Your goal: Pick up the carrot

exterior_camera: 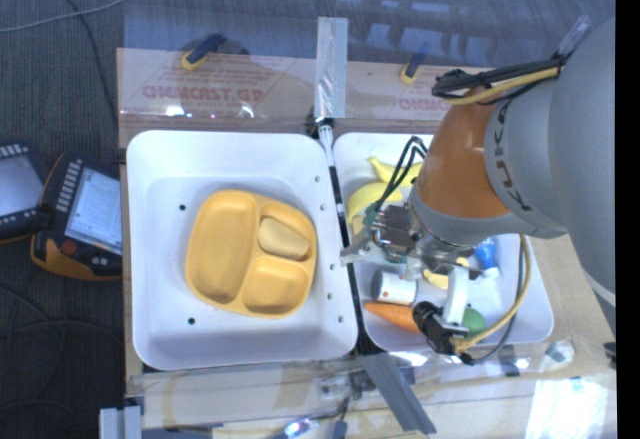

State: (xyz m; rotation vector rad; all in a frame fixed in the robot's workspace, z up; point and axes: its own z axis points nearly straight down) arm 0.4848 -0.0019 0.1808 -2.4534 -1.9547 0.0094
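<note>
Over the right-hand shallow white bin (535,322) hangs the grey arm's claw (400,252), low among the clutter; whether it is open or closed I cannot tell. Just below it, the slim orange carrot (388,315) lies flat near the bin's front wall, beside a white cylinder (392,286), so a grasp must come from above. On the desk, the left white bin (150,227) holds a yellow compartment tray (250,252).

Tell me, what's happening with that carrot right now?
Pincer down in right bin, grip unclear. Carrot lying near bin's front edge, not lifted. White cylinder and yellow banana crowding close.
</note>
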